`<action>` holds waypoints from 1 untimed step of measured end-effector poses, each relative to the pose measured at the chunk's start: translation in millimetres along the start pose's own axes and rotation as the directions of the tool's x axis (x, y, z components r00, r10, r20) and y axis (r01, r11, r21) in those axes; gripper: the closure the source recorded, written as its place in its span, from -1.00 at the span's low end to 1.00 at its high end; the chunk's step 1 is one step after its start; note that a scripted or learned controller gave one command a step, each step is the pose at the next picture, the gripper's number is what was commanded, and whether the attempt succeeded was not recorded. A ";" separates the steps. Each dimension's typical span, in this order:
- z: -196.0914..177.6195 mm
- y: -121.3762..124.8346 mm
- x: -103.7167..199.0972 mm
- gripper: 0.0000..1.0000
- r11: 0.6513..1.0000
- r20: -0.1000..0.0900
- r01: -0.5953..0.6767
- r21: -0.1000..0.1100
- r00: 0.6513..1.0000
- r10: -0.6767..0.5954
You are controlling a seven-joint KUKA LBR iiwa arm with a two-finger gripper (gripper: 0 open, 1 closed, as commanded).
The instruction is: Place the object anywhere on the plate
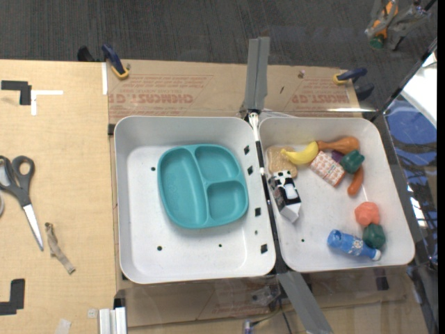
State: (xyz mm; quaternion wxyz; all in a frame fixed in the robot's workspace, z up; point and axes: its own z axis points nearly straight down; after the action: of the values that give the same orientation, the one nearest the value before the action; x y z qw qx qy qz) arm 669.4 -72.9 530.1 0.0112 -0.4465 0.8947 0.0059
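Though blurry, arm (395, 11) (perhaps) high, top-right.

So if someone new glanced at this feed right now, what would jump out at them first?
Probably the teal plate, sitting alone in the left bin with its three compartments bare. Next, the heap of small toys along the top of the right bin: a yellow banana, an orange carrot, and lower down a blue bottle near the front edge. The scissors lie off on the bench to the far left.
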 end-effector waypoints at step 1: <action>-7.9 -2.0 -0.4 1.00 1.000 0.004 -0.003 0.000 1.000 0.003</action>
State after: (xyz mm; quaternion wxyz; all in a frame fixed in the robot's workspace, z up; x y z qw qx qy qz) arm 671.2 -73.9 538.0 0.0130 -0.4450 0.8954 0.0069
